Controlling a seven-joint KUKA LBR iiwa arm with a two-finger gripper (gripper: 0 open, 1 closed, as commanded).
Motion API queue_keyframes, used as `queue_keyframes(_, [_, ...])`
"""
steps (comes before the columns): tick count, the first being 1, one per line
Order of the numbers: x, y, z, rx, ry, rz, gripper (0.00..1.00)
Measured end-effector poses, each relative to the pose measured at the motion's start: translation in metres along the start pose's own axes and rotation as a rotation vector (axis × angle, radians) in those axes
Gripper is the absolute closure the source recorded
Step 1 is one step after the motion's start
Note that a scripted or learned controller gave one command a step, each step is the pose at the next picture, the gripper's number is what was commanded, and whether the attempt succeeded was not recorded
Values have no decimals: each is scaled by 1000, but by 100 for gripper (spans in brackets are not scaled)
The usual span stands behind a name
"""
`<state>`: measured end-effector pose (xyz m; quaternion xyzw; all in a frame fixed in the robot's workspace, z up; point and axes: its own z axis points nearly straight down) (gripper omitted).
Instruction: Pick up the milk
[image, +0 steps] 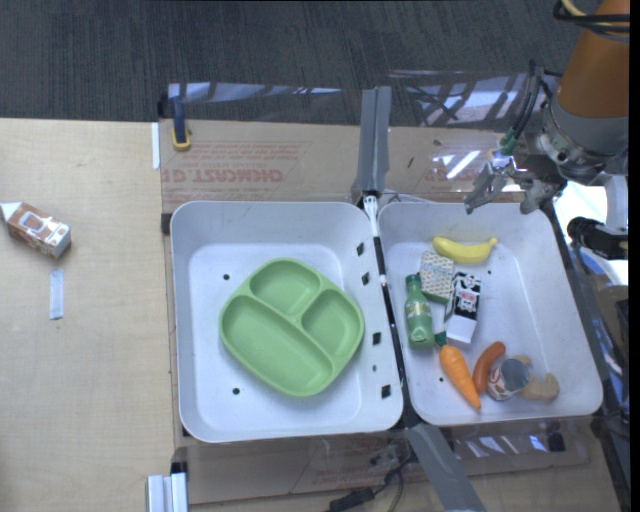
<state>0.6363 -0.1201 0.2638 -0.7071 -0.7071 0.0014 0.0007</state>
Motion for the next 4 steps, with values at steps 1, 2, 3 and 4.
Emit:
queue_keyframes(1, [-4, -41, 137, -1, 0, 76, 0])
queue_keyframes(2, [18, -66, 172, -1, 1, 72, 0])
queue_keyframes(3, [15, -67, 163, 0, -1, 78, 100])
queue_keyframes(4, [76, -60, 73, -1, 0, 159, 100])
